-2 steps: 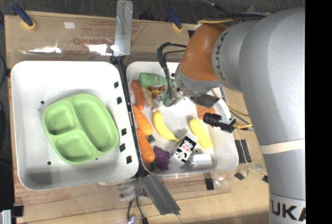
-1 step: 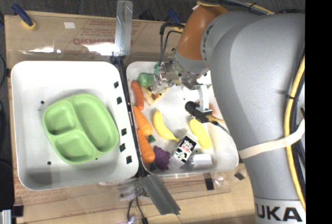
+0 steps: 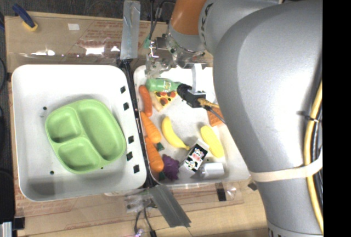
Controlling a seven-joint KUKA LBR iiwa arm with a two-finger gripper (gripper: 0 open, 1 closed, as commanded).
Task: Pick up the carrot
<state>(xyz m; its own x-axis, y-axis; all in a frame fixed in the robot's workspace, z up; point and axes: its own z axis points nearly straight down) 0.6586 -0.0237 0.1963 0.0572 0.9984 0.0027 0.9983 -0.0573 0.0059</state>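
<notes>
Two orange carrots lie end to end along the left wall of the right bin (image 3: pixel 233 148): one (image 3: pixel 152 128) midway and a second (image 3: pixel 156 158) nearer the front. A shorter red-orange piece (image 3: pixel 145 97) lies beyond them by the same wall. My gripper (image 3: pixel 157 64) hangs over the far left corner of this bin, just above a green item (image 3: pixel 162 85), well behind the carrots. The wrist and metal parts hide its tips.
Beside the carrots lie a pizza slice (image 3: pixel 164 98), a banana (image 3: pixel 173 135), a yellow fruit (image 3: pixel 211 140), purple grapes (image 3: pixel 171 167), a black-and-white box (image 3: pixel 196 158) and a white item (image 3: pixel 214 169). The left bin (image 3: pixel 27 82) holds a green divided plate (image 3: pixel 84 134).
</notes>
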